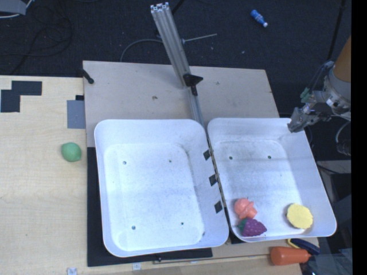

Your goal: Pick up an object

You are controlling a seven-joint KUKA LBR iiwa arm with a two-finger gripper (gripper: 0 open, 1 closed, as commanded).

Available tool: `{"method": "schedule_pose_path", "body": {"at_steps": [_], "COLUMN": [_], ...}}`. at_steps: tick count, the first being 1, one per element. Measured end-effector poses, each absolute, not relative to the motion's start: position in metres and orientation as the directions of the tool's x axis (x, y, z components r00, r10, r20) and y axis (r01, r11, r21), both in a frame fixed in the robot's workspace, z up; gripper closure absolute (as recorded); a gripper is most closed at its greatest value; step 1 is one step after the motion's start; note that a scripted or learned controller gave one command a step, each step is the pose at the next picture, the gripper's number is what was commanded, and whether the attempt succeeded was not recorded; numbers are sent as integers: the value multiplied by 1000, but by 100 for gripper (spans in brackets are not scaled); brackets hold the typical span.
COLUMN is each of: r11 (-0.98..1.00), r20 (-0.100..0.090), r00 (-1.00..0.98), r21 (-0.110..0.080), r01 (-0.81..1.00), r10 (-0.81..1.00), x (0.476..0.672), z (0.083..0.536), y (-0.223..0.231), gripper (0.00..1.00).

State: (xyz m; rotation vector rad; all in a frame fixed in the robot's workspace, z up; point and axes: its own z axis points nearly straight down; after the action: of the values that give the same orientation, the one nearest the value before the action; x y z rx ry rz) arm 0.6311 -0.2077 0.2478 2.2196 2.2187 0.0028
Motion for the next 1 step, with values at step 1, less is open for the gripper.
{"method": "schedule_pose_path", "body": {"at_steps": [1], "r11": [3], "r20": [1], "r00": [-3], "r21": [1], "r01": [1000], "r10": [1000], "x": [618], "z": [255], "y": [-161], "gripper": [100]}}
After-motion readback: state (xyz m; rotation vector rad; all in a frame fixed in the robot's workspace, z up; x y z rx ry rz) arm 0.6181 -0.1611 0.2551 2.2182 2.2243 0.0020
